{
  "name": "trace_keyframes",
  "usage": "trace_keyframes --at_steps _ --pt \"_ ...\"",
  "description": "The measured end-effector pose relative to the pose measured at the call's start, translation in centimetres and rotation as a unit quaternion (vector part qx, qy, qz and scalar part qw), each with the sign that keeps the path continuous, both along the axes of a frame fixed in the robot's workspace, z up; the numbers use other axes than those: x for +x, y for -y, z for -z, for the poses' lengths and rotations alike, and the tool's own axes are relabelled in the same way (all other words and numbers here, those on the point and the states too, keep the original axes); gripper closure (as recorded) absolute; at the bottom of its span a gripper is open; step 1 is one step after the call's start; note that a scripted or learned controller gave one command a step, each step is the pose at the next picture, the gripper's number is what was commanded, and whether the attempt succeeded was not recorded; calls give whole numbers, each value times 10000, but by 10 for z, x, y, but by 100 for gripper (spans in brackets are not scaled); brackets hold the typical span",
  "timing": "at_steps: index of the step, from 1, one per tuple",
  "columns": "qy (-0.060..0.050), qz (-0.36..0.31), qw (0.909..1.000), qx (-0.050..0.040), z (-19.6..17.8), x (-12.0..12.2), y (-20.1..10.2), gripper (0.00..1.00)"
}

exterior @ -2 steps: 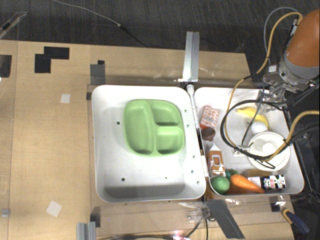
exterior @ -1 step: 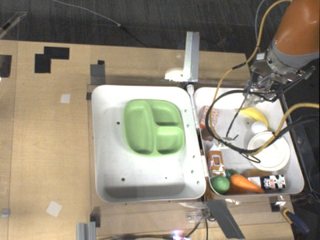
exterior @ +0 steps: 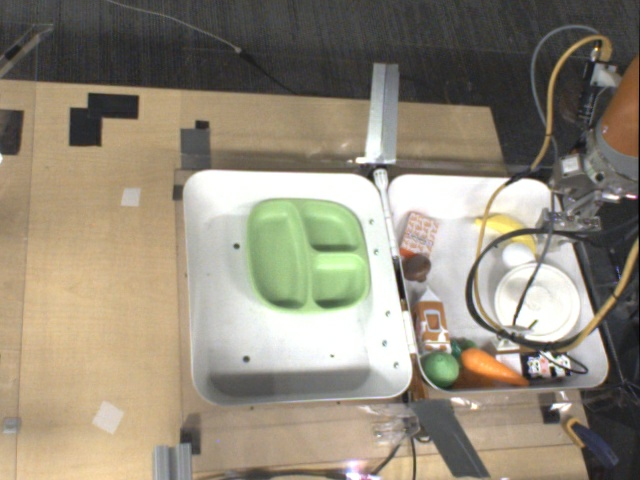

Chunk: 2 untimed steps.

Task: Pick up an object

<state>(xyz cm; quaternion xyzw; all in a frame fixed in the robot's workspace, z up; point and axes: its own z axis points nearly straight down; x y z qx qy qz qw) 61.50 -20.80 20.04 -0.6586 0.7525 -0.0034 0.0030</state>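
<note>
The right bin (exterior: 470, 190) holds several objects. A pink patterned packet (exterior: 420, 233) lies at its left side, with a small brown piece (exterior: 415, 265) just below it. Lower down an orange-and-white box (exterior: 432, 326) lies above a green ball (exterior: 440, 368) and a carrot (exterior: 490, 368). A small black item (exterior: 548, 365) sits in the near right corner. A white round bowl (exterior: 540, 298) and a yellow banana (exterior: 505, 226) are on the right side. My gripper (exterior: 572, 208) hangs over the bin's far right edge, above the bowl and right of the banana.
A green divided tray (exterior: 305, 253) lies in the left bin (exterior: 215, 348). A black cable loop (exterior: 480, 268) drapes across the bowl and banana in the right bin. Yellow and grey hoses (exterior: 560, 58) arc by the arm at the far right. A metal post (exterior: 383, 108) stands behind the bins.
</note>
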Motion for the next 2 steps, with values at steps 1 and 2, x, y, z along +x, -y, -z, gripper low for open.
trace_keyframes --at_steps 1,2 --pt "37 42 10000 21 -48 46 -71 100" --pt "-7 -1012 9949 1 -19 -4 -19 100"
